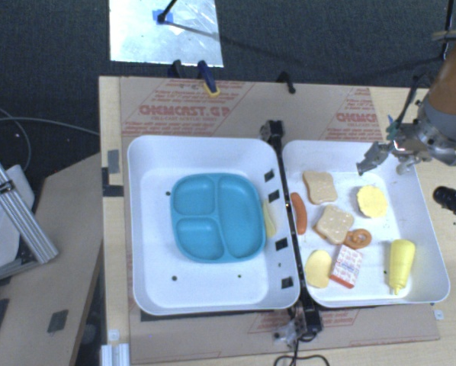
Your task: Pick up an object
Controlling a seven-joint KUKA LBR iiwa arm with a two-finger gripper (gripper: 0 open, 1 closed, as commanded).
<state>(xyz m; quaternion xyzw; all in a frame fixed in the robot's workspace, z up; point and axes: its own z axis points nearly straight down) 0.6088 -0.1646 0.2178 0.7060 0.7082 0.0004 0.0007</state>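
One fixed camera looks down at a slant on the worktop (236, 105) (both white bins (205, 151) in frame), from moderate height.

You have a dark blue-grey carpeted floor (45, 36) around the tan counter (75, 204). 1 shiny silver sheet (165, 21) lies on the floor beyond it. Brown printed cardboard (236, 105) covers the counter top. An aluminium frame (11, 204) stands at left.

We are seeing even, fairly bright overhead light. The foil sheet (165, 21) at far left is glaring, the white bins (213, 147) are casting only faint shadows, and the whole picture is looking slightly soft.
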